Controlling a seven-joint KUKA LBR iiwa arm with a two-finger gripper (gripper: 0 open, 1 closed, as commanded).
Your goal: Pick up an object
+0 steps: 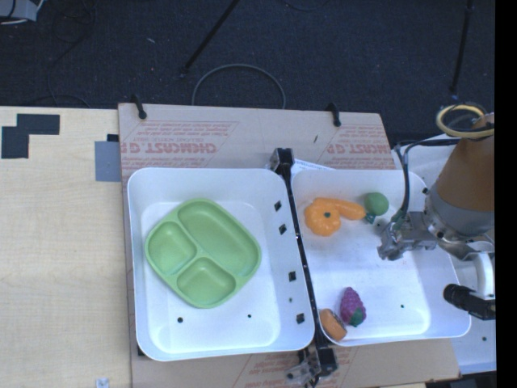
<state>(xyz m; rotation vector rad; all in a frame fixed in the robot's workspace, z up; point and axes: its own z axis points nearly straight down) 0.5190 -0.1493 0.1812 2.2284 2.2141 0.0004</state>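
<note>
Bench (56, 241): light wood top, carries cardboard sheet (242, 140) w/ red print, sheet lies under both bins.

Left bin (161, 338): shallow, white. Holds one green divided plate (202, 251), three compartments, sitting approx. centre of bin floor, turned at an angle to the bin walls. Nothing on the plate.

Right bin (404, 314): shallow, white, butts against left bin along a black divider strip (295, 257) w/ clips.

Arm (468, 176): grey w/ orange band, enters over right edge of right bin, upper half.

Gripper (393, 241): low over right bin floor, nr right wall, roughly mid-height of bin. Jaws: cannot tell whether spread or pressed together; metal parts blur together at this angle. No item seen between them.

Items in right bin, largest first:
- Orange toy vegetable (327, 215), squash-like w/ curved neck, upper-left part of bin floor, nr divider.
- Purple grape bunch (352, 305), lower-left area, close to front wall.
- Green round fruit (375, 203), upper area, just beside tip of orange item's neck; near the gripper but apart from it.
- Small orange-and-tan piece (332, 323), front-left corner, touching or just beside the grapes; cannot tell which.

All four items lie on bin floor.
</note>
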